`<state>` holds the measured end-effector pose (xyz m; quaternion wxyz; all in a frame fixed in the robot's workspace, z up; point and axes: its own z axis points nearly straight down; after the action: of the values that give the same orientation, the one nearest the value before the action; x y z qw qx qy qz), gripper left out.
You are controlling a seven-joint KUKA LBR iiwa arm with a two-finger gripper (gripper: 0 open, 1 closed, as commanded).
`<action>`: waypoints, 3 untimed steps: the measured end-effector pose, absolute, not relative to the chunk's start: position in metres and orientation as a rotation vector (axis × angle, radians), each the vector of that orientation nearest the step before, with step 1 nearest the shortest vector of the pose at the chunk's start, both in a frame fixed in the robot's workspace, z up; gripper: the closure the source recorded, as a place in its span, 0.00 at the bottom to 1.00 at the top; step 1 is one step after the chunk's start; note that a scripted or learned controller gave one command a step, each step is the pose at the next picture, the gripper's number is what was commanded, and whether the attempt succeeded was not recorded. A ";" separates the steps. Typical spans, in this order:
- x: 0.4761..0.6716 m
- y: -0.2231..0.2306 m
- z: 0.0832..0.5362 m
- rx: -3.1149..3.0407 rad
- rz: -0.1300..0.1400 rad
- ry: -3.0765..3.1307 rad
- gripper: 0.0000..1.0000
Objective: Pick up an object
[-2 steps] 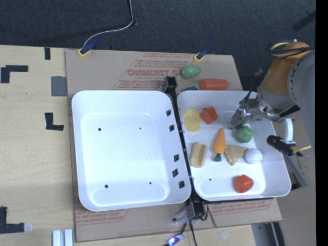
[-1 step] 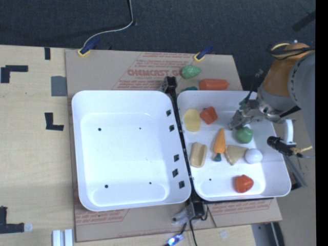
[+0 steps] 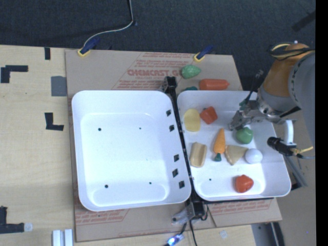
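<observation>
The right bin holds several small toys: a yellow piece, a red piece, an orange carrot, a tan bread-like block, a tan wedge, a white ball, a red piece near the front and a green object. My gripper hangs low over the bin's right half, just above and left of the green object. The view does not let me tell whether anything sits between its tips.
The left bin lies beside the right one. Behind the bins, on the cardboard, rest a green toy and an orange-red toy. The arm enters from the right, over the right bin's far corner.
</observation>
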<state>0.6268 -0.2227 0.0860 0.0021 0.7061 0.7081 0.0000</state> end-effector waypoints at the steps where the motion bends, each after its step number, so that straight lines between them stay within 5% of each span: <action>1: 0.620 -0.223 0.086 2.215 0.000 2.221 1.00; 2: 0.574 -0.224 0.087 2.219 0.001 2.218 1.00; 3: 0.673 -0.186 0.086 2.207 0.007 2.225 1.00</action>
<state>0.6734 -0.1864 0.0856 0.0038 0.7043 0.7099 0.0021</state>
